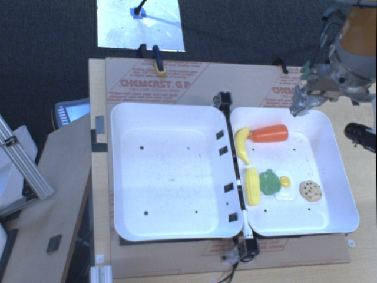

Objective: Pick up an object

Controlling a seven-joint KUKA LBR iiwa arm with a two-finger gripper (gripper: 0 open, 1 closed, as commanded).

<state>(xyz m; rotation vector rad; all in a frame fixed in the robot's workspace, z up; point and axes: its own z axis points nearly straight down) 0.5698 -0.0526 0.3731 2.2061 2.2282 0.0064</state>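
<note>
**Arm poised over the far corner of the right bin**

The arm (353, 34) enters from the right, its orange band above the grey wrist, and bends downward and leftward so that the jaws of the gripper (298, 106) hang at the far rim of the right bin (339, 158). Whether the jaws are spread or closed cannot be told from this angle; nothing is seen between them.

All the objects lie in the right bin, nearer the camera than the jaws. Closest, just below and to the left of the jaws, is an orange carrot (269, 134) lying crosswise. Its left end meets a yellow banana (242, 144), which curves along the bin's left wall. Further toward the camera from the jaws, a yellow corn cob (252, 186) lies lengthwise against the same wall, with a green leafy piece (270, 181) touching its right side. Just right of that sits a toy fried egg (284, 184), and beside it a chocolate-chip cookie (310, 190), almost straight down the view from the jaws.

The left bin (171, 170) lies well to the left of the jaws, both bins resting on the board-covered surface (177, 81).
</note>
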